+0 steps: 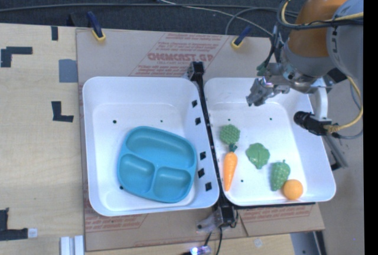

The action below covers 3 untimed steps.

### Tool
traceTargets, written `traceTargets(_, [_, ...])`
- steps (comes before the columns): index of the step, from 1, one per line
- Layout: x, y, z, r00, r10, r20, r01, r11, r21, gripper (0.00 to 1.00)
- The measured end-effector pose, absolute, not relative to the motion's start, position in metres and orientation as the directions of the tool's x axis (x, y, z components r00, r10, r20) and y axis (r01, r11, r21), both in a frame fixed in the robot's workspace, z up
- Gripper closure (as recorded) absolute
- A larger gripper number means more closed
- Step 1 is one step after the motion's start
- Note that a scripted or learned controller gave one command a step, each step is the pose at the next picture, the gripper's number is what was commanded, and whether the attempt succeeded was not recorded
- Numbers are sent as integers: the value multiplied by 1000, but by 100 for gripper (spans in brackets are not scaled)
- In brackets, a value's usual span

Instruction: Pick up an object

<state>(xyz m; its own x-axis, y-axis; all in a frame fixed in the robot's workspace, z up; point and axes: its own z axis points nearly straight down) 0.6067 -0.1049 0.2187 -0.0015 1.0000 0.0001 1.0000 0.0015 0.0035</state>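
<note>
The right bin (307, 147) holds toy food: a green broccoli piece (230, 134), an orange carrot (229, 170), a leafy green piece (257, 154), a bumpy green fruit (279, 175) and an orange ball (292, 189). My gripper (258, 94) hangs over the bin's far part, above bare white floor, well away from the toys near the front. I see nothing between its fingers.
The left bin (97, 106) holds a blue sectioned tray (156, 163). A black divider (204, 130) runs between the bins. Cables loop around the arm's wrist at the upper right, and a black fitting (308, 121) sticks out over the right bin's edge.
</note>
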Motion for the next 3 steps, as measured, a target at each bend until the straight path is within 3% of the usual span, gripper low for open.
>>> traceTargets(2, [579, 1, 203, -5, 1000, 0, 1000, 5, -3, 100])
traceTargets(3, [571, 57, 221, -8, 1000, 1, 1000, 8, -1, 100])
